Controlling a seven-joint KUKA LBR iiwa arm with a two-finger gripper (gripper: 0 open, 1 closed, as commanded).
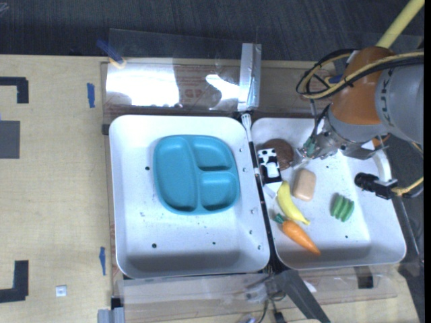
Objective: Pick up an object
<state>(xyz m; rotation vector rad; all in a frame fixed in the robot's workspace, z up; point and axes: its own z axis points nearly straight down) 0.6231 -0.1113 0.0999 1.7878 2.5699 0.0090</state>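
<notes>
Carrot, orange toy w/ green top [299, 235], lies nearest the front in the right shallow white bin [387, 244], tip pointing to the front-right. Just behind it, touching or nearly so, is a yellow toy banana [291, 204], running diagonally. A green ridged toy veg [342, 207] sits apart to the right, on bare bin floor. A tan rounded block [305, 184] rests against the banana's far end.

Left shallow white bin [128, 200] holds a blue plastic divided tray [196, 173], approx. centred, w/ three compartments. Dark specks dot both bin floors.

Further back in the right bin, by the divider betw. bins, is a small black-and-white patterned item [269, 165]; its markings are too small to read. Behind it, touching, is a brown rounded object [279, 151].

Gripper [314, 147] hangs low over the right bin's back area, just right of the brown object and behind the tan block. Can't tell whether it's open or closed, nor whether it touches anything. Nothing visibly held.

Grey arm w/ orange band [360, 93] comes in from the right, w/ black and yellow cables looped over it.

Beyond the bins, a clear plastic sheet [172, 79] lies on the wooden bench [47, 180] beside an upright metal strip [249, 76]. Blue tape bits [90, 94] mark the bench.
</notes>
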